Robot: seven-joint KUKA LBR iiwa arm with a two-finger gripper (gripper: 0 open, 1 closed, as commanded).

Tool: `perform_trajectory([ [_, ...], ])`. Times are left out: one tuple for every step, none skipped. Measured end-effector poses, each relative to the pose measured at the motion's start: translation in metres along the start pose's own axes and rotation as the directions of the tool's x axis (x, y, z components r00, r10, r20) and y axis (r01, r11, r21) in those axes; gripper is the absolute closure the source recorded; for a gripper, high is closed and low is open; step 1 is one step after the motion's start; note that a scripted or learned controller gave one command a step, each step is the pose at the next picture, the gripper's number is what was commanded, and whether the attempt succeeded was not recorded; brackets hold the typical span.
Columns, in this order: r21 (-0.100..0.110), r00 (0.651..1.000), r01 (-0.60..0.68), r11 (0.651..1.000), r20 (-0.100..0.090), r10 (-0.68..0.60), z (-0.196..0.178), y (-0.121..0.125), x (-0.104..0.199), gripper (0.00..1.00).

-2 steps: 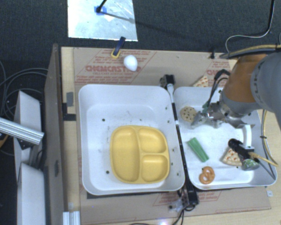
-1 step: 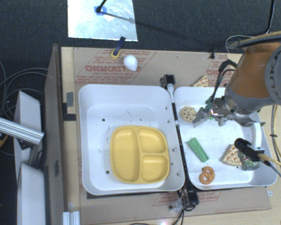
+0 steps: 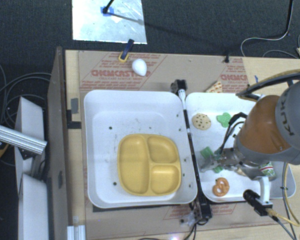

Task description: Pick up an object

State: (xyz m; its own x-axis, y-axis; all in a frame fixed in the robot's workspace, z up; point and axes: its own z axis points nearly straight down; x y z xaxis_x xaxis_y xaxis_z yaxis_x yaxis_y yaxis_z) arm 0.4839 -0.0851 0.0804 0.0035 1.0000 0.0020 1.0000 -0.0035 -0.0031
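Note:
My gripper (image 3: 213,162) is low in the right bin (image 3: 250,102), near its left wall, under the grey arm with its orange band (image 3: 260,126). A small green piece (image 3: 206,153) lies right against the gripper's left side; whether it is held is unclear. A brown pretzel (image 3: 220,187) lies just below the gripper. Further back in the same bin are a chocolate-chip cookie (image 3: 201,121) and a green leafy toy (image 3: 223,118).
The left bin (image 3: 105,114) holds a yellow divided plate (image 3: 150,164). A black-handled tool (image 3: 185,114) lies along the divider between the bins. A white egg (image 3: 139,66) and a cracker (image 3: 215,87) sit on the cardboard behind the bins. A small can (image 3: 268,171) shows beneath the arm.

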Motion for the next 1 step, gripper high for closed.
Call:
perform_trajectory([
  [-0.012,1.0,0.006,1.0,0.006,-0.006,-0.0052,0.0733,-0.0476,0.0],
])
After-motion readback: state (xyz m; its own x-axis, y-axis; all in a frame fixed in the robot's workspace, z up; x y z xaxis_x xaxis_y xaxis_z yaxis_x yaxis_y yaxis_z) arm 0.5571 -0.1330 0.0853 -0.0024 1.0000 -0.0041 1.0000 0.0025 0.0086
